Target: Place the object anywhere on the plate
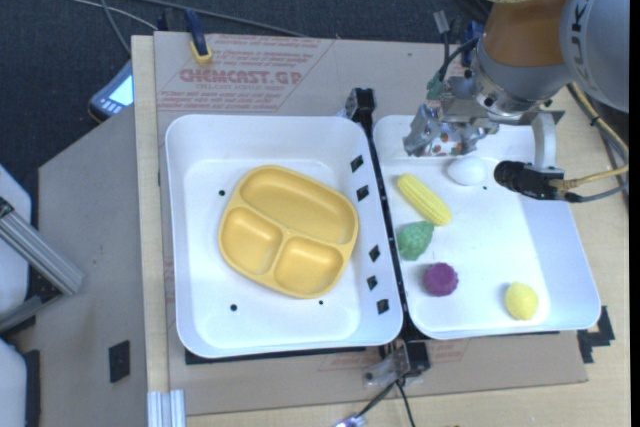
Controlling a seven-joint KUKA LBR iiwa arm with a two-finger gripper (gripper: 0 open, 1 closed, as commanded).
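Two white bins side by side. Left bin [190,215]: yellow three-compartment plate [288,230], nothing on it. Right bin [560,255]: corn cob [423,199], green lumpy piece [415,238] just below it, purple ball [440,279], lemon [521,300] near the front right corner, white egg-shaped object [466,172] at the rear. Gripper [445,133] hovers just above that white object; finger state cannot be told.
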